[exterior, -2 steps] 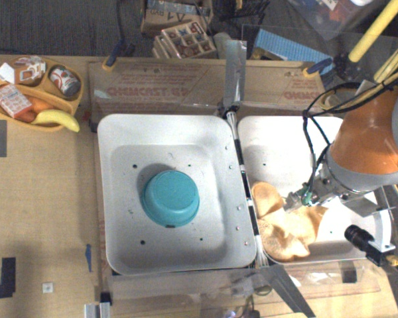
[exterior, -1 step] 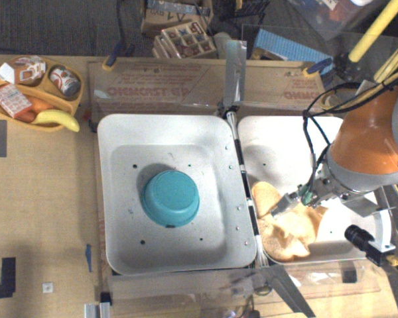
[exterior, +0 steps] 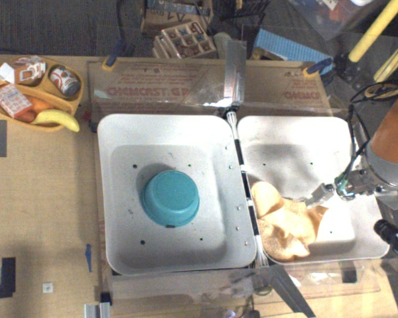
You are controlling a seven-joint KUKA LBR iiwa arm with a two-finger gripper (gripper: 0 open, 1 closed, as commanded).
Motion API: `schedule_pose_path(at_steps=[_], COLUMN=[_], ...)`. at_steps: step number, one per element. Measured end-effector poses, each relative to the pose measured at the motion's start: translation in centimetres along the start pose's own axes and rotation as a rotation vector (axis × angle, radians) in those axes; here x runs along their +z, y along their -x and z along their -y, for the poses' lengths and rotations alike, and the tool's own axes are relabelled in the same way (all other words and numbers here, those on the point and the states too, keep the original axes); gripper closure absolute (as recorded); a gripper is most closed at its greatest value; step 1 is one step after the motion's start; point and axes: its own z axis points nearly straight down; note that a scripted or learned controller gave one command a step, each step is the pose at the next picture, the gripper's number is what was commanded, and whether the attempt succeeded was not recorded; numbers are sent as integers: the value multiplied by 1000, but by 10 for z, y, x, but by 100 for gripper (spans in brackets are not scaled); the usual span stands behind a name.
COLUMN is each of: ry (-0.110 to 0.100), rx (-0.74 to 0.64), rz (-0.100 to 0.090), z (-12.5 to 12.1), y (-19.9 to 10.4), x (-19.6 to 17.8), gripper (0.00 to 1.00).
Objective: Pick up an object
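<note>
Seen from above at a slant, a wooden bench carries two shallow white bins set side by side and touching along their inner edges. The left bin holds a teal bowl, turned upside down, near its middle. The right bin holds a tan, crumpled soft object lying against its near-left corner, close to the wall shared with the left bin. The grey arm with its orange band reaches in from the right edge, low over the right bin. Its gripper sits at the upper right edge of the tan object, touching or nearly touching it; whether the jaws are spread or closed cannot be told. At the bench's far left corner stands a yellow tray with a banana and small packages.
</note>
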Motion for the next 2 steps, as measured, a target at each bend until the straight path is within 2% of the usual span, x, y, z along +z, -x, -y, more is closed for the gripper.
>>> schedule_pose_path(at_steps=[1, 2], ry=[8, 10], rx=[-148, 3], rz=[0, 0], z=[4, 0], y=[-2, 7], x=[81, 81], gripper=[0, 0])
